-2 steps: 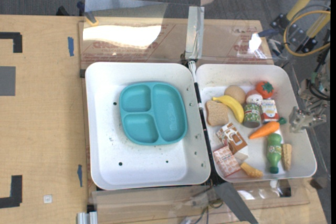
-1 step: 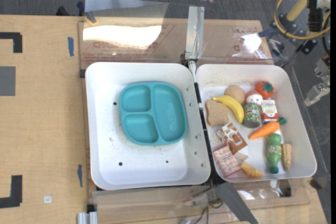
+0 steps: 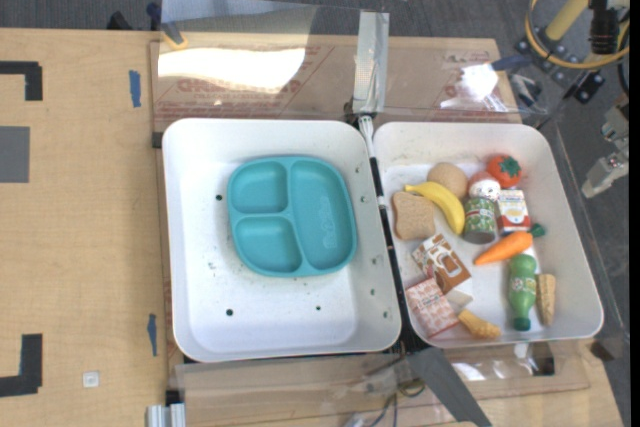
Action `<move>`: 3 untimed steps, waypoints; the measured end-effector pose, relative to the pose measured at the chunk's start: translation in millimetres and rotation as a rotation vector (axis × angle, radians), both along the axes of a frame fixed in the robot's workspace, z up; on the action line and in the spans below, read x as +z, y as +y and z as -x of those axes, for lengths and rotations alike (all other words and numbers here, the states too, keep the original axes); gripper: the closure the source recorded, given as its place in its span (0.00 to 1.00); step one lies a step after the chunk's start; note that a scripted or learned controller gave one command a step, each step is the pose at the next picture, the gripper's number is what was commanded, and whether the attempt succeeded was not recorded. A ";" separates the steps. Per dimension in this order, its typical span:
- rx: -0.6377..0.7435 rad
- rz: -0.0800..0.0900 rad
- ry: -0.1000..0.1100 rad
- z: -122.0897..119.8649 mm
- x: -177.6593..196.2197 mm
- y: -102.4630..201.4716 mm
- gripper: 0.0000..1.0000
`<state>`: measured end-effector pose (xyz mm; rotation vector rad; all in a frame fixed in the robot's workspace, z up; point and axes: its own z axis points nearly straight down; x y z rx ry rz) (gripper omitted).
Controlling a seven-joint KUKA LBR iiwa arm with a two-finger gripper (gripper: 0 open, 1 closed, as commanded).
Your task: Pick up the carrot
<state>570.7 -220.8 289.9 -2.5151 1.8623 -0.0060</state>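
1. The carrot (image 3: pixel 505 247) lies in the right bin (image 3: pixel 575 215), toward its right edge, tilted, its green top near a small carton (image 3: pixel 513 208).
2. A green bottle (image 3: pixel 521 290) sits just below the carrot; a dark jar (image 3: pixel 480 215) and a banana (image 3: pixel 440 203) lie to its left.
3. The left bin (image 3: pixel 190 215) holds a teal divided plate (image 3: pixel 292 215) near its center.
4. The gripper (image 3: pixel 606 170) hangs beyond the right bin's right edge; I cannot tell its state.

Object: carrot (image 3: pixel 505 247), a toy
Colour: orange body, with a small green top at its right end
Pose: lying flat, slanted, the narrow tip toward the lower left and the green end up and to the right
Place: right-hand bin, in its middle-right part, among other toy foods
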 end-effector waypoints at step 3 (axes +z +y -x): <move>0.330 0.004 0.003 -84.0 11.9 18.4 1.00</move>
